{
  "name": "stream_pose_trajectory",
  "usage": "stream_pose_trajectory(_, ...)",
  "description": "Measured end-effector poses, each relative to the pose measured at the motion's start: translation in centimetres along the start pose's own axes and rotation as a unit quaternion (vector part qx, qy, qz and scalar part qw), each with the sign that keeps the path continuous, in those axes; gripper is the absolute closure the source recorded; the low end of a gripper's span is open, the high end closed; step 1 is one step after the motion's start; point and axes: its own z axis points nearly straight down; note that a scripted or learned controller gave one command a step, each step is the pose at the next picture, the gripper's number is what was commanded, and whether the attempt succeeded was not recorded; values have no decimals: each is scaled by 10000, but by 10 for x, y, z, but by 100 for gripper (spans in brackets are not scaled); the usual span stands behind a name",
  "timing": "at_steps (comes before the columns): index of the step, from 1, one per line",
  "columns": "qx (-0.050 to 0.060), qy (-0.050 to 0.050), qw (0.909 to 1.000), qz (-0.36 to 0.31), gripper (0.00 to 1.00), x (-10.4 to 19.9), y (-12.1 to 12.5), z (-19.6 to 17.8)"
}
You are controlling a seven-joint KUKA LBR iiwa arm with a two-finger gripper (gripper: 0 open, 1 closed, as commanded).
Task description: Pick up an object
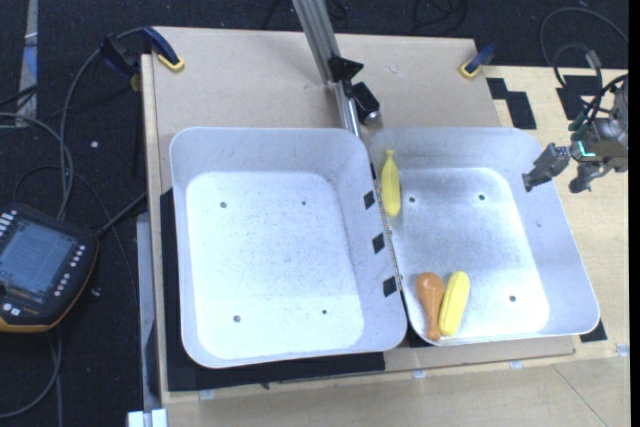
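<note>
The gripper [565,170] hangs at the right rim of the right bin [560,245], near that bin's far right corner. Its 2 dark fingers [540,169] stand spread apart, and nothing shows between them. One finger reaches over the bin's rim; the other sits just outside it, over the desk [260,75].

3 objects lie in the right bin, all well apart from the fingers. A yellow banana-shaped toy [390,185] lies lengthwise against the bin's left wall, in the far left part, beside the seam between the 2 bins. A second yellow piece [454,303] lies near the bin's near edge, left of the middle, tilted a little. An orange piece [431,301] with a rounded top touches its left side, close to the bin's near left corner. Measured from the right bin, the fingers are at the far right and the paired objects at the near left, so almost the whole floor of the bin lies between them. The banana-shaped toy is across the bin's width from the fingers, at about the same depth.

The left bin [200,215] adjoins the right bin along the seam, where small black clips [378,241] sit.
</note>
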Motion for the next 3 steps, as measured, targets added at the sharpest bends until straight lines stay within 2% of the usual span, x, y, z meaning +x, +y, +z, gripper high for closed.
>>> stream_pose_trajectory(1, 0, 0, 10000, 0, 0, 0, 0, 0)
stream_pose_trajectory(3, 21, 7, 10000, -1, 0, 11, 4, 115)
